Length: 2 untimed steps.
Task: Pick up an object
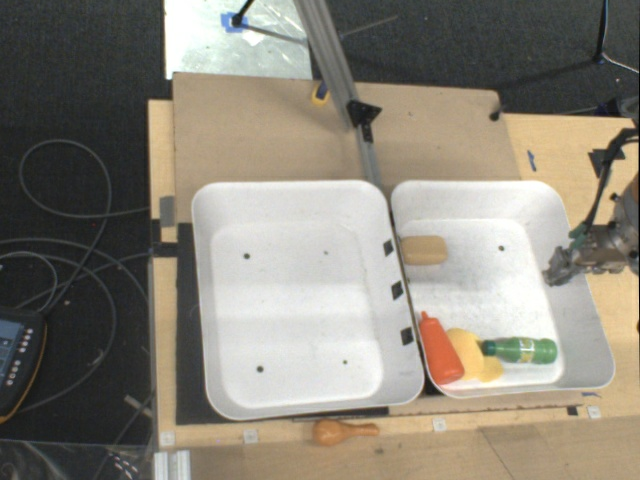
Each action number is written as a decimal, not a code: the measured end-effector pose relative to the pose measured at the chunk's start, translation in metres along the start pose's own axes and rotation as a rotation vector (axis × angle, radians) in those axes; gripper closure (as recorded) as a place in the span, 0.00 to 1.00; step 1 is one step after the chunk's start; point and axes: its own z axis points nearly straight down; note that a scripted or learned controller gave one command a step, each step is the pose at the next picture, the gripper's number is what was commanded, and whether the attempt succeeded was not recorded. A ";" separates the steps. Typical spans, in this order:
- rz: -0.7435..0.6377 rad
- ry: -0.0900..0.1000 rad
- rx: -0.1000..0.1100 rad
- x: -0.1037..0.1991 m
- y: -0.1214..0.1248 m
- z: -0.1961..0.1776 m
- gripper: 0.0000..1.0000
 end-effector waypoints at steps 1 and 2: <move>-0.005 0.004 0.003 0.051 0.011 -0.008 1.00; -0.006 0.005 0.004 0.110 0.021 -0.010 1.00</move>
